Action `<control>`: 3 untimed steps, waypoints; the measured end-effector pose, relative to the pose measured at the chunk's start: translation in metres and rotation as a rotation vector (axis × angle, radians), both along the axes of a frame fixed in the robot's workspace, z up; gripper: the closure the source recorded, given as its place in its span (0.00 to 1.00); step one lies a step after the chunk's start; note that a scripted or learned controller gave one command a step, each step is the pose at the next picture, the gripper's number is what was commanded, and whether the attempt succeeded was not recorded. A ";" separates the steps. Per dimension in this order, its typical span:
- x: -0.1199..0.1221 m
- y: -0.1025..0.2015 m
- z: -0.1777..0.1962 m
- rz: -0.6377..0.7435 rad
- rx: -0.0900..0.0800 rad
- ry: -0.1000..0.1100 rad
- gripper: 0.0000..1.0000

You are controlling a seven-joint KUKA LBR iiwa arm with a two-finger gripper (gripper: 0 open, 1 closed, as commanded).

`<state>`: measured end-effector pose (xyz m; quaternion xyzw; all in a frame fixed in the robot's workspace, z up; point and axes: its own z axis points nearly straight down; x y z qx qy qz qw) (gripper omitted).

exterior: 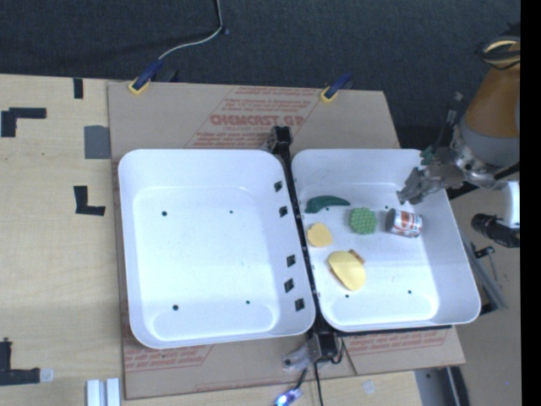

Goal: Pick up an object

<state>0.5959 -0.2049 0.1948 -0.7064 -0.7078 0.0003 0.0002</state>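
Dark carpet (101, 15) fills the top of the frame, crossed by a thin cable (215, 7). Below it lies a pale wooden bench (51, 244) with black marks; brown cardboard (245, 121) is clamped at centre.

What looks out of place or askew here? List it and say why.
One thing stands out: the small can in the right bin lies on its side rather than upright, just below the gripper. The green round piece, dark green piece and two yellow pieces lie loose but look undamaged. Nothing spilled.
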 end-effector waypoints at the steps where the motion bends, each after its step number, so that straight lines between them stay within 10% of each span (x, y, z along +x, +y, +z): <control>1: 0.074 0.035 0.117 0.006 -0.004 -0.017 1.00; 3: 0.072 0.050 0.347 0.001 -0.003 -0.012 1.00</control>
